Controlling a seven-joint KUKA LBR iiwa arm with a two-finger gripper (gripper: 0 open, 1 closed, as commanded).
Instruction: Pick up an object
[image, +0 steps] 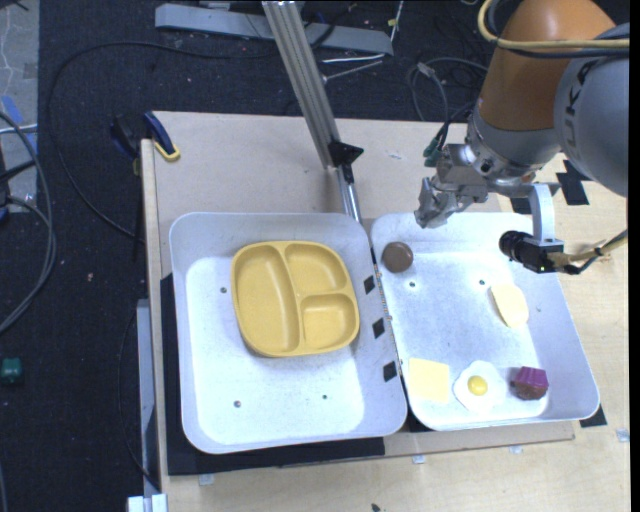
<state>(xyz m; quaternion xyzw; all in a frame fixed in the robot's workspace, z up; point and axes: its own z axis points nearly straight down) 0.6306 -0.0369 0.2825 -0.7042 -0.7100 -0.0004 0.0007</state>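
Gripper (432, 212) hangs over the right bin's (560, 300) far rim, finger state not readable at this angle; nearest candidate, the small brown round object (397, 257), sits in that bin's far-left corner, just below-left of the gripper in frame.

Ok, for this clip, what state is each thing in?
gripper: raised over the right bin's far edge, holding nothing visible
yellow divided plate: upright in left bin
brown ball: loose, right bin's far left corner
fried egg: flat, yolk up
purple piece: beside the egg
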